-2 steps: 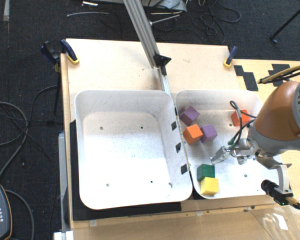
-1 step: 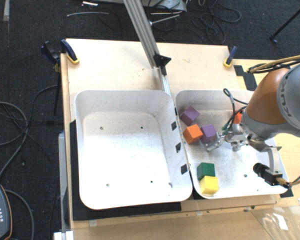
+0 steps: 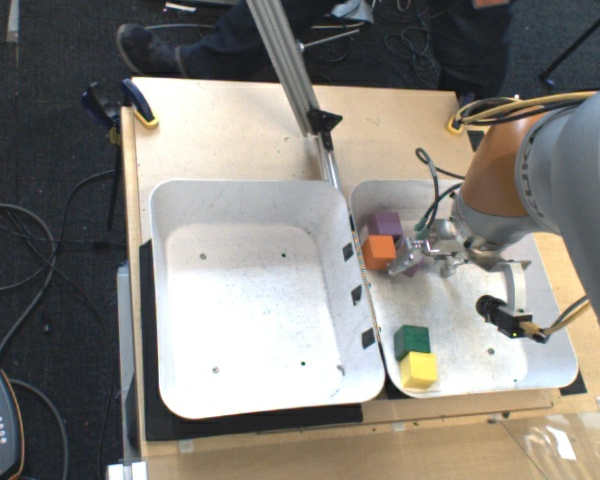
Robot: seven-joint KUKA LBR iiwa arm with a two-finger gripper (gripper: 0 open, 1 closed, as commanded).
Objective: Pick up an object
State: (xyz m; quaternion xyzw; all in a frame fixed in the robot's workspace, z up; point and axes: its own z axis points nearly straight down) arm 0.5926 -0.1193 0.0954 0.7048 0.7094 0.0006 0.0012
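The right bin holds several blocks. An orange block and a purple block sit together near its left wall at the back. A green block and a yellow block lie side by side at the front left. My gripper is low in the right bin, just to the right of the orange block and below the purple one, close to or touching them. The wrist hides how it stands. No block can be seen lifted off the bin floor.
The left bin lies beside the right one, sharing a raised middle wall. A slanted aluminium pole rises from the bench behind the bins. Clamps sit at the bench's back corners. My grey arm covers the right bin's back right.
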